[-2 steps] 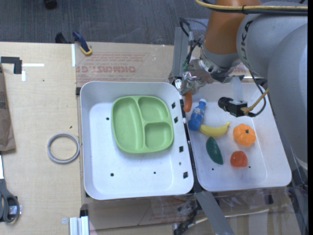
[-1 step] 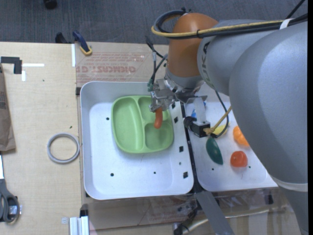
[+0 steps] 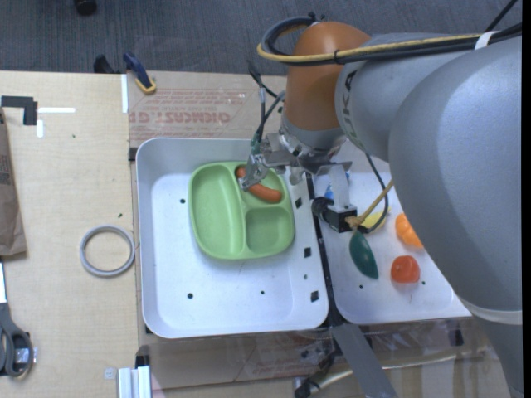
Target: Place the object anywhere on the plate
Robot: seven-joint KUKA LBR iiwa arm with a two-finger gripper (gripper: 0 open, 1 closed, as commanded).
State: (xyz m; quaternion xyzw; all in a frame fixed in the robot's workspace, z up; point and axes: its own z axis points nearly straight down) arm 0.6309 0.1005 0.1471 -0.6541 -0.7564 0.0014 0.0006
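Seen from above at a slant: green divided plate (image 3: 235,214) lying in the left white bin (image 3: 217,303), toward its upper middle. Orange-red carrot-like piece (image 3: 262,191) resting on the plate's upper right section, near the rim, long axis running roughly left to right with a slight downward tilt toward the right end. Gripper (image 3: 251,173) hanging just over the left end of that piece, at the plate's top edge; too small and cluttered to tell how wide the fingers stand, or whether the piece sits between them. Grey arm (image 3: 448,131) with orange band (image 3: 319,73) filling the right side, reaching in over the right white bin (image 3: 390,303). In the right bin: dark green vegetable (image 3: 363,256), red tomato-like piece (image 3: 404,269), orange piece (image 3: 407,230), a yellow piece (image 3: 374,219) partly hidden. On the bench left of the bins: a clear tape ring (image 3: 108,249).
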